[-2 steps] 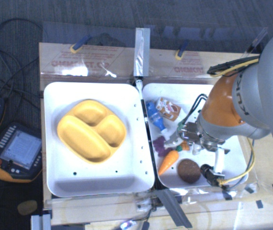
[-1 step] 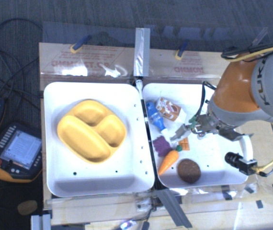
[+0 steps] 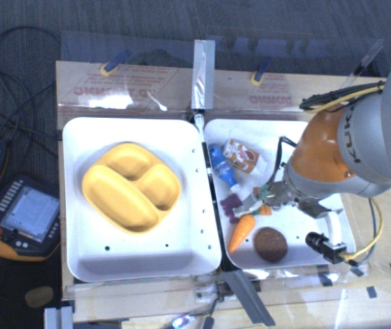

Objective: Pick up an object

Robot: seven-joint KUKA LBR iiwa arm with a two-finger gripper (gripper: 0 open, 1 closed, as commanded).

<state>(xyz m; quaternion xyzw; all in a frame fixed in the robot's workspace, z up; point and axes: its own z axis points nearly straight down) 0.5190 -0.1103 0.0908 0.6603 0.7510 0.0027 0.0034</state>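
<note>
In the right bin [image 3: 322,130], the gripper [image 3: 261,199] is down low near the middle, just above the carrot [image 3: 241,232]. Can't tell its grip state from this angle, the wrist covers most of it. Nothing visibly between the tips.

Right bin contents:
- carrot: near the front-left corner, lying at a slant, leafy end up toward the gripper, tip toward the front edge
- brown round ball [image 3: 271,244]: front edge, just beside the carrot on its right
- purple piece [image 3: 230,204]: against the left wall, just behind the carrot
- blue bottle-like item [image 3: 221,164]: along the left wall, toward the back
- brown-and-white snack packet [image 3: 241,155]: back-left area, just beside the blue item

Arm [image 3: 326,157] with the orange band covers the right half of that bin.

Left bin [image 3: 86,252]: yellow lumpy soft item [image 3: 131,185], three rounded lobes, roughly centred, well apart from the walls.

Bench [image 3: 79,74] back edge: clear plastic sheet taped down with blue and yellow clips.
</note>
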